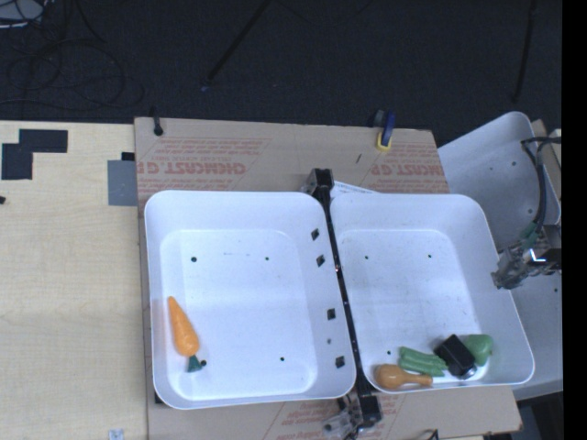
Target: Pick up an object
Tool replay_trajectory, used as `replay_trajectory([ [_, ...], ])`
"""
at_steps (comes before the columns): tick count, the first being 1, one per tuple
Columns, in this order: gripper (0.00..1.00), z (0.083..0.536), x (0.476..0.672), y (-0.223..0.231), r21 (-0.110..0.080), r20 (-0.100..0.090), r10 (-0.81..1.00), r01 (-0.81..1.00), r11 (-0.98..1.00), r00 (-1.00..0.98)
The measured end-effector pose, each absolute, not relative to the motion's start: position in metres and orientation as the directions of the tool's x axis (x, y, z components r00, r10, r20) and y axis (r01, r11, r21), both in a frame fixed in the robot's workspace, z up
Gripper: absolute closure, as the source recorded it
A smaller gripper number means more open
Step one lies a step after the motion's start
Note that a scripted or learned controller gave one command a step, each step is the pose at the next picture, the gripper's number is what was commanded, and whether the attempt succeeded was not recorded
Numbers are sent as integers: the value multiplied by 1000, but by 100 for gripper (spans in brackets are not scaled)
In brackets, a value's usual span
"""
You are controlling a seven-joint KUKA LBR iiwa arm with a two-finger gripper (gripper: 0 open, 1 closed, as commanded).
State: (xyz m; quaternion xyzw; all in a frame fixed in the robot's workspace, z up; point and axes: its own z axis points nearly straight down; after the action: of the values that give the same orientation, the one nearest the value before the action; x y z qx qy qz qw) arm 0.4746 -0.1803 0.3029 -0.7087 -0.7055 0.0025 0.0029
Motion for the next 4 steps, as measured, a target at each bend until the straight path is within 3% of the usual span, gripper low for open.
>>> replay_trajectory([
  [1,100,315,498,-141,-1,1,1000,1000,3,-3],
  [2,100,304,474,-198,-4,-1,1000,1000,-5,5],
  [3,100,301,494,-107,-4,3,1000,1000,8,-8],
  [4,100,314,503,-49,-2,2,1000,1000,7,-7],
])
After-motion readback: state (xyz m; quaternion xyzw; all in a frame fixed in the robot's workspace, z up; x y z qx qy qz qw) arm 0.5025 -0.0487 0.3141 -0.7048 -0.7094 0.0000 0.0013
